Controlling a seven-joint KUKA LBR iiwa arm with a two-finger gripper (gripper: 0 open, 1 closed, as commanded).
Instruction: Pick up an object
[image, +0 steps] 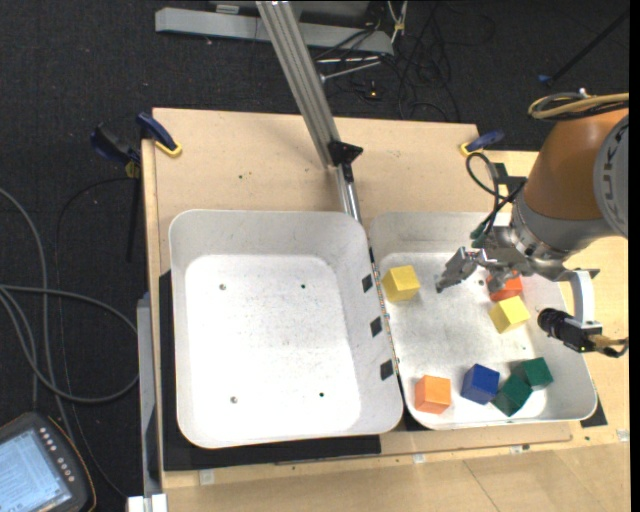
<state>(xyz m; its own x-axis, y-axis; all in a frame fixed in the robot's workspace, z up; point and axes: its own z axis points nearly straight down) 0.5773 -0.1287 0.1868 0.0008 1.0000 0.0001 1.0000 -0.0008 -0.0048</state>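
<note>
My gripper (458, 272) hangs over the right bin (440, 236) on the arm reaching in from the right, open with nothing between its fingers. A yellow cube (401, 282) lies just to its left, apart from it. To its right sit a red-orange block (508, 287), partly hidden by the wrist, and a yellow block (509, 314). Along the bin's near edge lie an orange cube (433, 393), a blue cube (481, 383) and two green blocks (513, 397) (538, 372), close together.
The left bin (200, 240) lies beside the right one, their rims meeting at the middle. A slanted metal pole (305, 85) comes down to the back of the bench. Clamps (160, 135) grip the bench's far corners.
</note>
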